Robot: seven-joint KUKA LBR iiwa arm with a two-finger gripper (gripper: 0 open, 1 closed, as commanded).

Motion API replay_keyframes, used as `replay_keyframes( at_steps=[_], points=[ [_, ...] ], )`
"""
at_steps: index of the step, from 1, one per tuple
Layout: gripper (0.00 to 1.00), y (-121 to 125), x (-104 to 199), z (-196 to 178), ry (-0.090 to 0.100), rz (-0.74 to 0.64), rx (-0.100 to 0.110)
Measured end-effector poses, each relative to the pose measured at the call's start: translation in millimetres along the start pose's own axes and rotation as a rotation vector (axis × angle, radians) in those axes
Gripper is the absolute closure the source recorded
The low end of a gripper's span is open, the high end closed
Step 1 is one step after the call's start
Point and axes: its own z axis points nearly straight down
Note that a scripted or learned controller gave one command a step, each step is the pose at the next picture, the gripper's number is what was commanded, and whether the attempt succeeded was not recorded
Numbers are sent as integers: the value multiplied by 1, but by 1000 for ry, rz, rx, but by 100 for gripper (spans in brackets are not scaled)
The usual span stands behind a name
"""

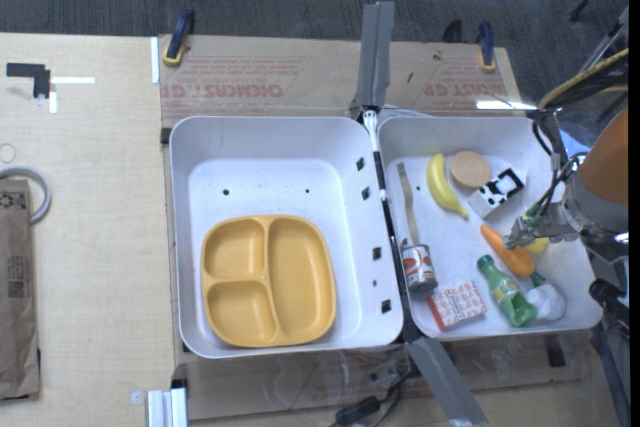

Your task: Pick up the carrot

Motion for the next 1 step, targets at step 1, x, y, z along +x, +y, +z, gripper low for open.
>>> replay_keyframes(
  at_steps=[1],
  points=[
    [0,-16,4,3,-3,-54,7]
  ],
)
